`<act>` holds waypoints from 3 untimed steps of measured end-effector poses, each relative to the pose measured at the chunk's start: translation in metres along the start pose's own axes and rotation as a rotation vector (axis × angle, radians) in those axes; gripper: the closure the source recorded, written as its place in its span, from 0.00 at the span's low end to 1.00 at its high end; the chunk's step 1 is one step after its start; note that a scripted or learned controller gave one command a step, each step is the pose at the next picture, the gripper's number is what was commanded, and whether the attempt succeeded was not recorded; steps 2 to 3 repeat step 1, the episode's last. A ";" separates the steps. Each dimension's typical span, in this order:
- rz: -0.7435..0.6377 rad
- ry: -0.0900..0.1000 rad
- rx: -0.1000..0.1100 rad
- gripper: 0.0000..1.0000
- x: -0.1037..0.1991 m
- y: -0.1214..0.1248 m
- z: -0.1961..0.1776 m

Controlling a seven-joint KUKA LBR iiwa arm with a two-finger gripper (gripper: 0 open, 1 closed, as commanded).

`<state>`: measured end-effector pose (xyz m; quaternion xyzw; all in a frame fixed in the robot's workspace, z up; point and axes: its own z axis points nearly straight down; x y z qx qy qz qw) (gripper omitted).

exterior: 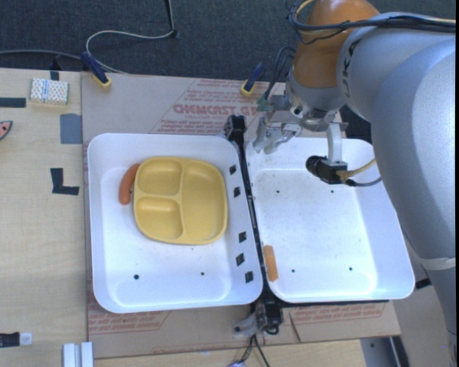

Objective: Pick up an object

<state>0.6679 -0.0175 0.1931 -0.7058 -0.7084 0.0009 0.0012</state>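
From where I stand, nothing has been picked up yet, so the whole task is left to do. The grey arm with the orange band (329,29) reaches in over the far edge of the right shallow white plastic bin (382,277), and its metal two-finger gripper (274,132) hangs near the far left corner of that bin, close to the black divider strip (245,205) where the two bins meet. The gripper is small and cluttered with cables from this angle, so I cannot tell whether it is open or closed; I see nothing held in it.

The nearest candidate looks to be the small orange carrot-shaped piece (270,262), which lies in the right bin hard against its left wall, towards the near corner. That puts it well apart from the gripper, down the same side of the bin.

In the left shallow white plastic bin (115,289) lie a yellow plastic plate with three compartments (180,200) and an orange sausage-shaped piece (127,184) touching the plate's left rim. Both sit across the divider from the gripper.

I judge the carrot piece the likelier target, though its place tight to the wall may make a clean grasp awkward.
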 end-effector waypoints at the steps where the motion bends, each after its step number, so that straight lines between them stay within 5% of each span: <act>1: 0.000 0.000 0.000 0.00 0.000 0.000 0.000; 3: 0.000 0.000 0.000 0.00 0.000 0.000 0.000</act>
